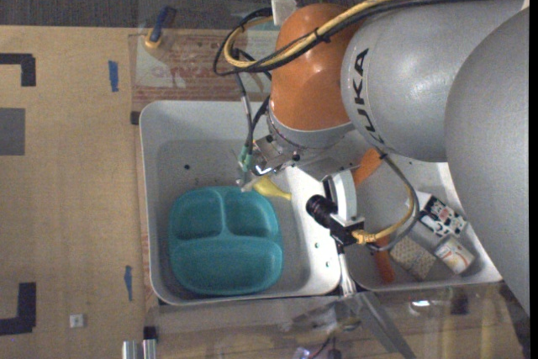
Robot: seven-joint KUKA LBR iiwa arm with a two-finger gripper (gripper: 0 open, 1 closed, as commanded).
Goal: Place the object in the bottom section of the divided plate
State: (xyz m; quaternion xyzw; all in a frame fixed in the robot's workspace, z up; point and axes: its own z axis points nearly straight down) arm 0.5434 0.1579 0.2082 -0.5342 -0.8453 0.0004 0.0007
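Reading from the left, the teal divided plate (224, 240) lies flat in the left white bin (160, 181), its one wide section toward the view's bottom edge. Just right of the plate's upper rim hangs the hand (252, 172), and a yellow object (273, 189) juts from beneath it, long axis slanting down and rightward. Whether the hand actually grips it, I cannot tell. The wide section lies down-left of the hand.

divided plate (225, 241): teal | bins (155, 181): white | arm (437, 71): grey, orange band, black KUKA lettering | cable (370, 6): yellow | object by gripper (271, 188): yellow | bench (67, 181): light wood, blue tape marks, black corner marks | carrot-like item (383, 266): orange
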